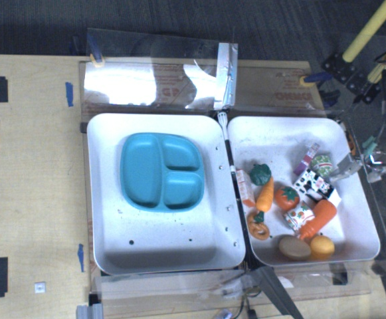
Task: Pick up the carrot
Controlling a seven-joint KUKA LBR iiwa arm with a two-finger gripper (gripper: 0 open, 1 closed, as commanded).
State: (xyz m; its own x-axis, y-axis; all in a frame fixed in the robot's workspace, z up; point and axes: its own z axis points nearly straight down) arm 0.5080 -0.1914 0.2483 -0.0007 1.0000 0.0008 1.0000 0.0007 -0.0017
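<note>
White shallow plastic bins, L and R, side by side. L bin (106, 238): light-blue three-compartment tray (161, 171). R bin (279, 135): mixed toy food. Small orange tapered toy carrot (266, 195) lies in the R bin's left part, near the divider, narrow end pointing up-frame, just below a dark-green toy (260, 173) and beside a red tomato-like toy (286, 198). Larger orange-red tapered toy (319, 218) lies further right. Grey gripper (360, 165) sits at the R bin's right rim, well apart from the carrot; open/closed state: cannot tell.
</note>
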